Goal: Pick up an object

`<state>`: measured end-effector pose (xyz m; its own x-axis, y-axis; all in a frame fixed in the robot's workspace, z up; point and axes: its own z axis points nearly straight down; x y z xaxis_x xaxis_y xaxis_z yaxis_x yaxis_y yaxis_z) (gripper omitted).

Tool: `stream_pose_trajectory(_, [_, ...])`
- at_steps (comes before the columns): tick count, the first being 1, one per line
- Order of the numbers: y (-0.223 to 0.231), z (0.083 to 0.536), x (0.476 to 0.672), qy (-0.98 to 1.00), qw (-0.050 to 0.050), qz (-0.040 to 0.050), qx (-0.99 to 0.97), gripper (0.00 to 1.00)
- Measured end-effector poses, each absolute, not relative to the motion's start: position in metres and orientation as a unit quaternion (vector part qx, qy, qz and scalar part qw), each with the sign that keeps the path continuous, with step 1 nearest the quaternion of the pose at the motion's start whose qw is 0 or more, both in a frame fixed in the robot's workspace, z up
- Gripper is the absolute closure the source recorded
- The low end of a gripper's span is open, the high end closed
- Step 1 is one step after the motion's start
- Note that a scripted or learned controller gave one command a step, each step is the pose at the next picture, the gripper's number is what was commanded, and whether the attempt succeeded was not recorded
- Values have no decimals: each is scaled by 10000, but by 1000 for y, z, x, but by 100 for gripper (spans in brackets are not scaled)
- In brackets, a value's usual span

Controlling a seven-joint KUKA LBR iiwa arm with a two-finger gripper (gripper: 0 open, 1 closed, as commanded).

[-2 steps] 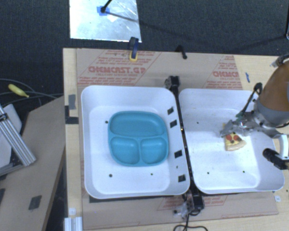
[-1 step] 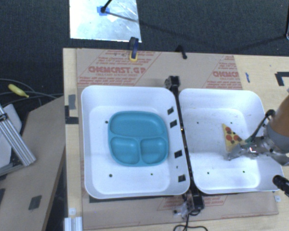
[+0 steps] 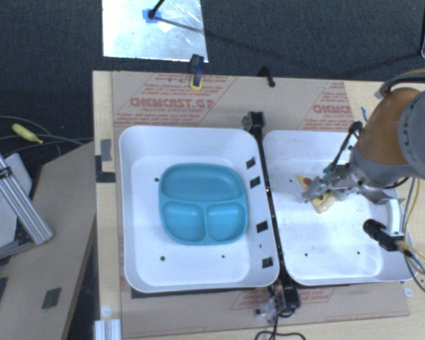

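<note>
Gripper [image 3: 319, 193]: hanging low over small objects [image 3: 317, 195] in right bin [image 3: 340, 261]; finger state indiscernible.
Technique: centring on one item, closing squarely.

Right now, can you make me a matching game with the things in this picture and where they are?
Things:
1. blue plate
2. claw
3. shiny sheet
4. yellow clip

Places:
A. on the dark floor past the bench
B. in the left bin
C. on the bench's far edge
D. over the right bin

Pairs: 1-B, 2-D, 3-A, 4-C
</note>
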<state>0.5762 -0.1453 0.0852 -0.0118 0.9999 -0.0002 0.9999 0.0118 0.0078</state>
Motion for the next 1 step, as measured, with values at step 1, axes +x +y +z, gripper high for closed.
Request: stream_pose_trajectory(1, [-150,98,574,7087,36,23,7055,100])
